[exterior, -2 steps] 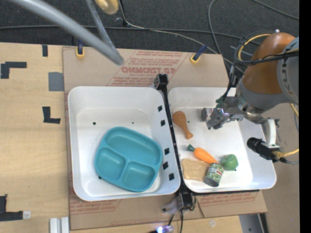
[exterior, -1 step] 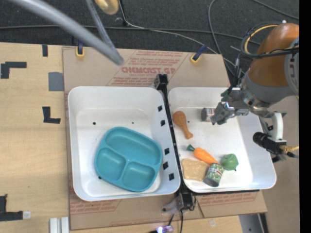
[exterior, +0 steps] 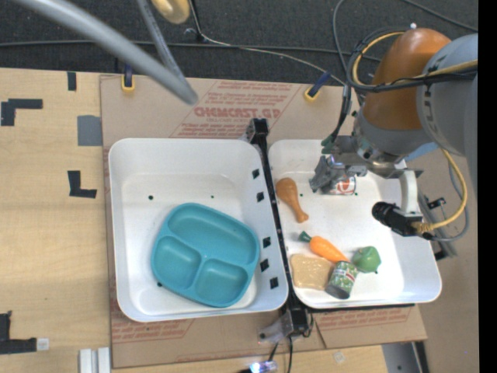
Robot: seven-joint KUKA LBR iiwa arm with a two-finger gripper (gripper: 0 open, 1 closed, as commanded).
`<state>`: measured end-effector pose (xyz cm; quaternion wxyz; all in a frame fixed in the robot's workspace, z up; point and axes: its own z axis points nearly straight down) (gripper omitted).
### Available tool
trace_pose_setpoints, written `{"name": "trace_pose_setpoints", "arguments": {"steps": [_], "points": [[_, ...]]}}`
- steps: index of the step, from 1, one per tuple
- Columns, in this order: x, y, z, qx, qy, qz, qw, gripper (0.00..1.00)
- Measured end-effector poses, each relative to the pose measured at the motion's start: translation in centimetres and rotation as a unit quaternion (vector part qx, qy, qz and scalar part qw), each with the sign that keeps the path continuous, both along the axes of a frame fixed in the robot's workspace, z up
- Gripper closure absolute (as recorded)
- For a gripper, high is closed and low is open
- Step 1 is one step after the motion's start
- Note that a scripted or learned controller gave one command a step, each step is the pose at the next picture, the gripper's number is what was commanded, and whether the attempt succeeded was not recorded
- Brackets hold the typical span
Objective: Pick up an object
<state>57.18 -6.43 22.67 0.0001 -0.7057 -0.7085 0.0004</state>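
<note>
My gripper (exterior: 332,176) hangs low over the back of the right bin (exterior: 419,286). A small red and white object (exterior: 346,185) shows just beneath it, partly hidden by the gripper; whether it is gripped is not visible. A brown drumstick (exterior: 290,197) lies to the gripper's left, close to the divider. Toward the bin's front lie an orange carrot (exterior: 324,248), a green pepper (exterior: 367,259), a tan slice of bread (exterior: 309,271) and a small dark green can (exterior: 340,280).
The left bin (exterior: 132,169) holds a blue divided plate (exterior: 204,254). A black cable fitting (exterior: 396,217) sticks out from the arm over the right bin's right side. A grey pole (exterior: 93,29) crosses the upper left.
</note>
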Motion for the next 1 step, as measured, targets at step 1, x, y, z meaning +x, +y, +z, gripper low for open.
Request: {"name": "trace_pose_setpoints", "arguments": {"steps": [1], "points": [[2.52, 4.11, 0.23, 0.0008, 0.000, 0.001, 1.0000, 1.00]]}}
